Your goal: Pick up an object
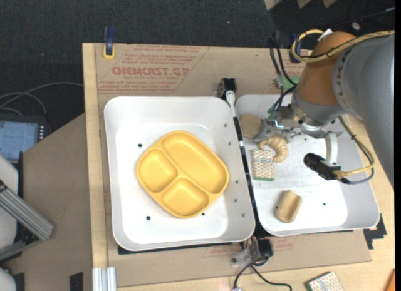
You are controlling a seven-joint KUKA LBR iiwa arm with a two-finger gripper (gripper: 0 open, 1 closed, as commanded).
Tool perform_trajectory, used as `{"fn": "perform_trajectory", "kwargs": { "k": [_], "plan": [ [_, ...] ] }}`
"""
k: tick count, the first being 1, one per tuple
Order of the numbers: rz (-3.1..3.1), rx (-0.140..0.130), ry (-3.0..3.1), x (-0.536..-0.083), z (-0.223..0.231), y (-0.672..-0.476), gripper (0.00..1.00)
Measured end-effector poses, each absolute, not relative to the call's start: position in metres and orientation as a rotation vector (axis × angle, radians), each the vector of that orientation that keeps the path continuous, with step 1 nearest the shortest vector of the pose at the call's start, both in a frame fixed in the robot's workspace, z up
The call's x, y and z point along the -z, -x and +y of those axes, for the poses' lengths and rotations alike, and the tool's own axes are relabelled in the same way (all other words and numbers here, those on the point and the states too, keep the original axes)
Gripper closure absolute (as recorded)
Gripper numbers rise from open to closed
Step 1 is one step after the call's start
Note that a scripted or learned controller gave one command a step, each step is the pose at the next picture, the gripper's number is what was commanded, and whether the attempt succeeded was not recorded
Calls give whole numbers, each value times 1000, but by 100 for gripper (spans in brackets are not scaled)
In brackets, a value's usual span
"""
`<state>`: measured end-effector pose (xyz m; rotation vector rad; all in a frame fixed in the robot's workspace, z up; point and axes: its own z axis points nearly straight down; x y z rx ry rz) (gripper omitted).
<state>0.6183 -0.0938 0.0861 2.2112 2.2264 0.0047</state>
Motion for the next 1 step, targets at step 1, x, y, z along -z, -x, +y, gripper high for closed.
{"fn": "perform_trajectory", "kwargs": {
  "k": [1],
  "plan": [
    [2223,-15,-2209,-192,-46,-613,100]
  ]
}}
